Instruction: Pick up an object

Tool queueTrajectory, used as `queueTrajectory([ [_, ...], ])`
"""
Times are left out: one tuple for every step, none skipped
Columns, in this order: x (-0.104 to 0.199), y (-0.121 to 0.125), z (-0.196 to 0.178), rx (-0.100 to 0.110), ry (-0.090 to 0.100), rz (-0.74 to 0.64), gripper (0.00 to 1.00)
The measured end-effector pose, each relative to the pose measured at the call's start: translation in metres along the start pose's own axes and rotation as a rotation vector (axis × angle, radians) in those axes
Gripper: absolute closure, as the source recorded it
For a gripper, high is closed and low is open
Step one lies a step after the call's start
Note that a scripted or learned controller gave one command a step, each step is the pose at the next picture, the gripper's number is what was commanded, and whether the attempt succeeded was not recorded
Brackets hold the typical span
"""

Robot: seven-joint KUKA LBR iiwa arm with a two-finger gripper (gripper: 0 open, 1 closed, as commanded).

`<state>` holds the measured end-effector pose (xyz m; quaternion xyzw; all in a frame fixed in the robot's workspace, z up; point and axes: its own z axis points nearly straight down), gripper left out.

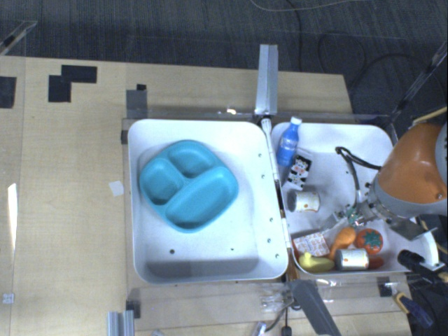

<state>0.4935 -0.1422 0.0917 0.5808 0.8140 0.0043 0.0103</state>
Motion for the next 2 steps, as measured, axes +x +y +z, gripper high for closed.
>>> queueTrajectory([
  [0.001,0.003,-0.011,-0.004,0.002,-0.003,1.00],
  [0.038,0.011,-0.128,0.014,0.007,0.206,1.00],
])
